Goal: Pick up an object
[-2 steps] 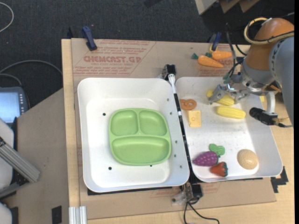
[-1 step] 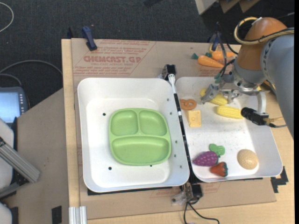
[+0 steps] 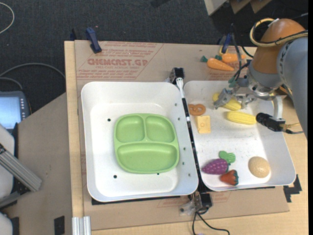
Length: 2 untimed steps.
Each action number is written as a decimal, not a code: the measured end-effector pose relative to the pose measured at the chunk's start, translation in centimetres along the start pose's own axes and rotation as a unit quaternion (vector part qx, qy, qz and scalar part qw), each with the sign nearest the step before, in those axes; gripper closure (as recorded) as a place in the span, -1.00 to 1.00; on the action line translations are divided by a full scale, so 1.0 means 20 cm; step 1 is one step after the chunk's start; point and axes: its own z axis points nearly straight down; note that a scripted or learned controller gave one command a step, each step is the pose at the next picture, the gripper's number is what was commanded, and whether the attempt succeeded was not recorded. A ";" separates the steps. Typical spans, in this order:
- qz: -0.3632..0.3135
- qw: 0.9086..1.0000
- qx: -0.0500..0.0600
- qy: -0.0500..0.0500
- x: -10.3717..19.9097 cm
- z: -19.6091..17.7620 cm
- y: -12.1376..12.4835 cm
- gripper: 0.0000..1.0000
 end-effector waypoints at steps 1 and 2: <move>0.000 1.000 0.000 -0.001 0.01 0.00 0.00 -1.00; 0.001 1.000 0.000 -0.002 0.01 0.00 0.00 -1.00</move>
